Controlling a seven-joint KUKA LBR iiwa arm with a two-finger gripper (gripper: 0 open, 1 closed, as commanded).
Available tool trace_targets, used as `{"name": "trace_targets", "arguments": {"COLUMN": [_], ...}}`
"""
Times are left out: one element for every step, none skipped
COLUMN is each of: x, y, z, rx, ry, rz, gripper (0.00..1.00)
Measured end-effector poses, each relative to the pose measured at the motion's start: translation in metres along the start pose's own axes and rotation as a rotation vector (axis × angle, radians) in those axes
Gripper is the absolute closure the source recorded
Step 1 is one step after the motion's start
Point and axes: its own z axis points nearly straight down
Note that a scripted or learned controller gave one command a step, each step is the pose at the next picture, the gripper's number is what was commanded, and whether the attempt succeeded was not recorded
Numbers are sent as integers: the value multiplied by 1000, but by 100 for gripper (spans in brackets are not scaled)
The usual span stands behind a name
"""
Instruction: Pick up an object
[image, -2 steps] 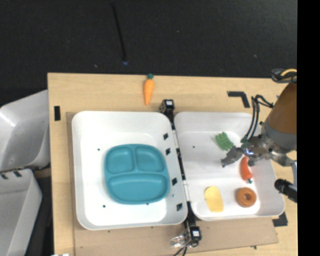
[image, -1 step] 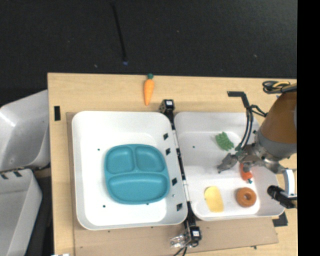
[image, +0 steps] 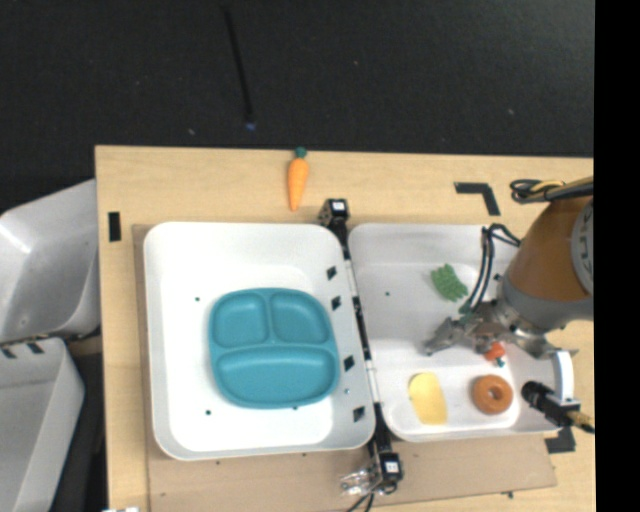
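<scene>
In the right bin (image: 400, 260) lie a green leafy toy (image: 450, 282) at the back, a yellow piece (image: 428, 397) at the front and a brown doughnut (image: 492, 394) to its right. My gripper (image: 452, 335) hangs low over the middle of this bin, reaching in from the right. It is between the green toy and the yellow piece and touches neither. A small red-orange bit (image: 493, 351) shows just under the wrist. Nothing is visibly held.
The left bin (image: 170, 300) holds a blue divided plate (image: 272, 347). An orange carrot toy (image: 297, 180) lies on the bench behind the bins. Cables (image: 490, 255) run down the arm at the right bin's back right corner.
</scene>
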Motion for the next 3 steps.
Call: {"name": "trace_targets", "arguments": {"x": [-1,4,1], "y": [1,6,6], "z": [-13,-60,-103], "rx": [-6,-8,-8], "ry": [-2,-1,-2], "rz": [5,-5,-5], "gripper": [100,100,100]}}
